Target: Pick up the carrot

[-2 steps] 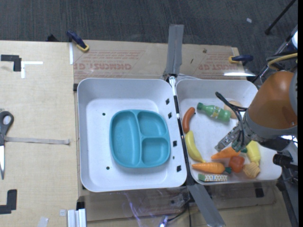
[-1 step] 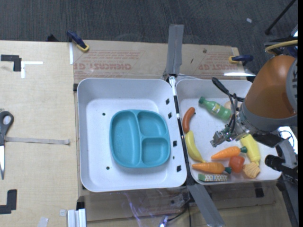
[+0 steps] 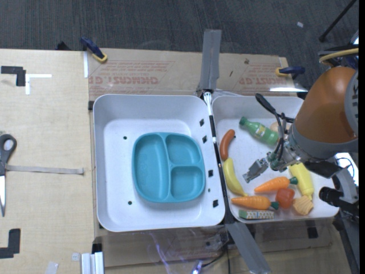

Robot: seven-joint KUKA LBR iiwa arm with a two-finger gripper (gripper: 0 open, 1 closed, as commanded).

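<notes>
Two orange carrots lie in the right bin. One carrot is near the middle front, pointing left. The other carrot lies just below it, close to the front wall. My gripper hangs low over the bin floor, just up and left of the upper carrot's tip and right of a yellow banana. I see nothing held in it. The arm's orange band looms over the bin's right side.
The right bin also holds a green bottle, a red sausage, a red tomato, yellow corn, a tan piece and a small bar. A teal divided plate sits in the left bin.
</notes>
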